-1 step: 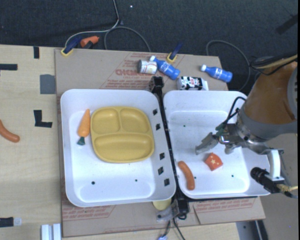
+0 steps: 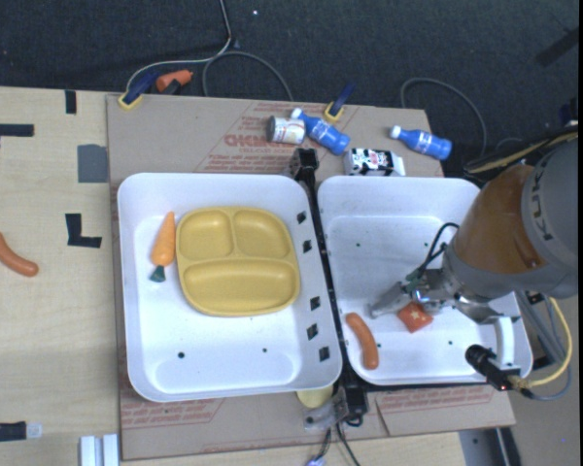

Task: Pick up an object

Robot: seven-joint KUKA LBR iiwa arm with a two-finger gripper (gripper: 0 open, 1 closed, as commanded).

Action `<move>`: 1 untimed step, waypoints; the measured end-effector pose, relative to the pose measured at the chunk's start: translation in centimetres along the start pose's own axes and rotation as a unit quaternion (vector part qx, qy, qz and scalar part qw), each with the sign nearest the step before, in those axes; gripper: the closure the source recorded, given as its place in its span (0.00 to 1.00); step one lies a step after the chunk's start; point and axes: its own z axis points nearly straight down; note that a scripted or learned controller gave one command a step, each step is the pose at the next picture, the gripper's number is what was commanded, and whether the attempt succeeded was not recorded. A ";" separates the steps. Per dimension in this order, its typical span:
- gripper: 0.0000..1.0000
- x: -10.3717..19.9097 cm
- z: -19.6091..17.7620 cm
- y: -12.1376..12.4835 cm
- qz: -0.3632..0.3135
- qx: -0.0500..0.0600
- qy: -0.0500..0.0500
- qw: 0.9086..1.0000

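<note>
The grey arm with its orange band reaches in from the right over the right bin (image 2: 398, 194), and its gripper (image 2: 408, 302) sits low over the middle of that bin's floor. One metal finger (image 2: 387, 305) juts out to the left, nearly flat to the floor; the rest of the gripper is tucked under the wrist and its cables, so how far the fingers stand apart cannot be told from here. A small red-orange block (image 2: 416, 317) lies just on the near side of the fingers, touching or almost touching them, and it seems to rest on the bin floor beside the gripper instead of between the fingers, though the view is too poor to be sure. A toy sausage (image 2: 362, 340) lies to the left of the block, near the bin's near-left corner, apart from the gripper. In the left bin (image 2: 136, 289) a yellow divided plate (image 2: 238, 260) lies flat toward the far side, and a toy carrot (image 2: 163, 241) rests just beside the plate's left edge. Beyond the bins, on the cardboard, lie a white bottle (image 2: 287, 129), a blue bottle (image 2: 325, 134), another blue bottle (image 2: 423, 143) farther right, and a small black-and-white carton (image 2: 374, 162). A second toy sausage (image 2: 12, 253) lies on the bench well to the left of both bins.
</note>
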 end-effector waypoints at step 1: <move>1.00 0.2 -1.5 0.1 -0.002 0.000 0.001 1.000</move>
